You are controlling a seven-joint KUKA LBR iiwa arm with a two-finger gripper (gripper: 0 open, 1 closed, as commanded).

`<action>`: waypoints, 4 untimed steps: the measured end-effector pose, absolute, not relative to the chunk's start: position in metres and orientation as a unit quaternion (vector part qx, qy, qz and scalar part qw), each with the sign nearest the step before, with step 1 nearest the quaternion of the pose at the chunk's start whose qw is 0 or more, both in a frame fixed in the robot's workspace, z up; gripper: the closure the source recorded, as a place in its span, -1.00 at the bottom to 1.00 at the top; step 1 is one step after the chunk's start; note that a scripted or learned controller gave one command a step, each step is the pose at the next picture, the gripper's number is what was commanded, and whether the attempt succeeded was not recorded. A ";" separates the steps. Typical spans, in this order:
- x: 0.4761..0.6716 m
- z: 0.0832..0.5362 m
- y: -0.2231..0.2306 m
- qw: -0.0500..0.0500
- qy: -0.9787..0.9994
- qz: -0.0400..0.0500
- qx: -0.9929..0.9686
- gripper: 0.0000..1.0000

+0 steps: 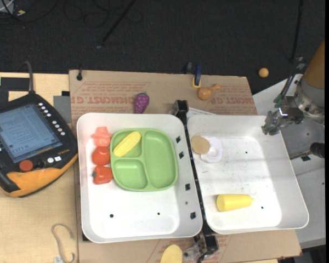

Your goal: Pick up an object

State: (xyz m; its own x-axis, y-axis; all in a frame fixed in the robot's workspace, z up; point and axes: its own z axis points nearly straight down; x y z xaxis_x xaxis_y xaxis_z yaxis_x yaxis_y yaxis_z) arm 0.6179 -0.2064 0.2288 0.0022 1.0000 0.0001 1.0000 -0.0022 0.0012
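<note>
Yellow object (172,253) is cut off below; gripper (276,119) at right bin (274,201) edge, grip unreadable.

worktop (22,223) of pale wood is seen, largely covered by a brown cardboard sheet (164,95). two white bins, left bin (131,223) and right bin (285,215), are set side by side on the cardboard, touching. a teach pendant (27,141) is laid at the left. a purple toy (141,102) and an orange toy (206,91) are lying on the cardboard behind the bins; a yellow object (171,253) is noted at the front edge.
</note>
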 end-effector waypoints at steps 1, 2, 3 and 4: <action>0.610 0.219 -0.148 -0.002 0.708 0.000 0.706 1.00; 0.599 0.231 -0.095 -0.002 0.708 0.000 0.706 1.00; 0.585 0.236 -0.036 -0.002 0.709 0.000 0.706 1.00; 0.584 0.228 0.009 -0.002 0.708 -0.001 0.706 1.00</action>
